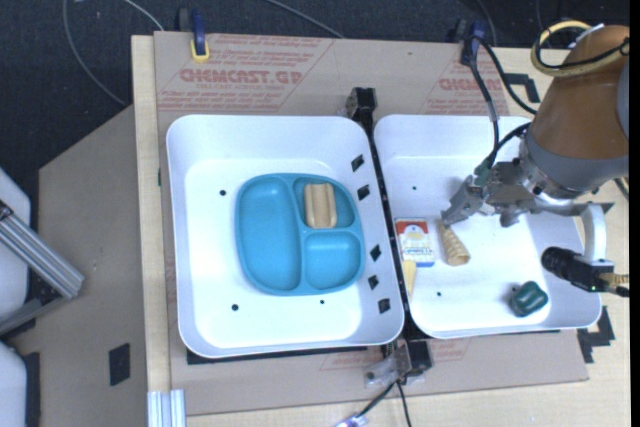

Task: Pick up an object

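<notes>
One small tan cone (455, 247) lay in your right bin (560, 315), just below and apart from the gripper (470, 199), whose jaws stood spread with nothing between them.

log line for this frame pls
arm: over right bin | gripper: above cone-shaped object | left bin: blue tray with tan block | grasp: none seen

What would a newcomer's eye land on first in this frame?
Probably the blue divided plate in the middle of the left bin, with a tan block in its upper right compartment. Next, the grey and orange arm reaching in from the right, its gripper low over the right bin near a small printed box, a tan cone-like piece and a green object.
</notes>
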`<act>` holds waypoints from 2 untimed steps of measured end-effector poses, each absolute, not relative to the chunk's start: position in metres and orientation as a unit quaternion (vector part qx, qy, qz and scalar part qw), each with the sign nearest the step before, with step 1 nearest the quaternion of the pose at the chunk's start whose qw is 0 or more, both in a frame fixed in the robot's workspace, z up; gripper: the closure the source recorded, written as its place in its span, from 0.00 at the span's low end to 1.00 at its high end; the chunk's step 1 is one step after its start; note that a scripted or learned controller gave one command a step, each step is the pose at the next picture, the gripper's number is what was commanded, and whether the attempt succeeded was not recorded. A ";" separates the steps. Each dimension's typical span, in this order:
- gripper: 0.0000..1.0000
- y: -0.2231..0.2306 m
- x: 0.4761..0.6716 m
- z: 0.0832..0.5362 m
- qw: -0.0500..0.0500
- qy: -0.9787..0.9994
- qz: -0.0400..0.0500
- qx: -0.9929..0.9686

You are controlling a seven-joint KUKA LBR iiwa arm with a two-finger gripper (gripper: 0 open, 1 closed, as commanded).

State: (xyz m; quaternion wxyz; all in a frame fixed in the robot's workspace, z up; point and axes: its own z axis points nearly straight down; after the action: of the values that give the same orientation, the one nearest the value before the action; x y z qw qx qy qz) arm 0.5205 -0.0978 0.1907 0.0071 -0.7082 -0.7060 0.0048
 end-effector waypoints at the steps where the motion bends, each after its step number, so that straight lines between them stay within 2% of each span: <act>1: 0.00 -0.097 0.524 0.198 0.001 -0.707 0.000 -0.707; 2: 0.00 -0.097 0.520 0.135 0.004 -0.707 0.002 -0.707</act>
State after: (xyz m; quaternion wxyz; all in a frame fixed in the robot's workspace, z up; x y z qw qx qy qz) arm 0.5196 -0.0968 0.1348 0.0039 -0.7073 -0.7069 0.0019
